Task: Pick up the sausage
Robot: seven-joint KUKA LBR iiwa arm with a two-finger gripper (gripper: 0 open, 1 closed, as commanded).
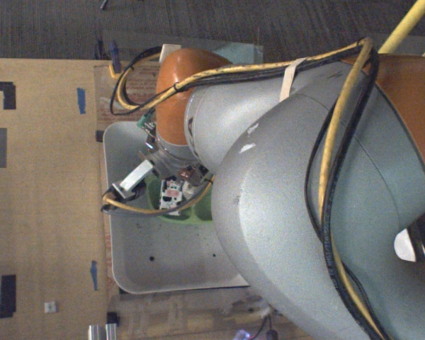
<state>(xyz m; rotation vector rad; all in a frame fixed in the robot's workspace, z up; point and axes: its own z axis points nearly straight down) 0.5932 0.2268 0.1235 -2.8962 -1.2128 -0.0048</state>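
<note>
My gripper (171, 193) reaches down into the white bin (127, 261), low over a green object (198, 210) that lies on the bin floor. The grey arm and its orange band (178, 94) cover most of the bin, and the wrist hides the fingertips. I see no sausage among the parts of the bin that show.
A yellow and black cable (138, 205) loops from the wrist across the bin's left side. A tan board (42, 190) with black and blue marks lies left of the bin. The bin's lower floor (170, 261) is bare white with two small dark dots.
</note>
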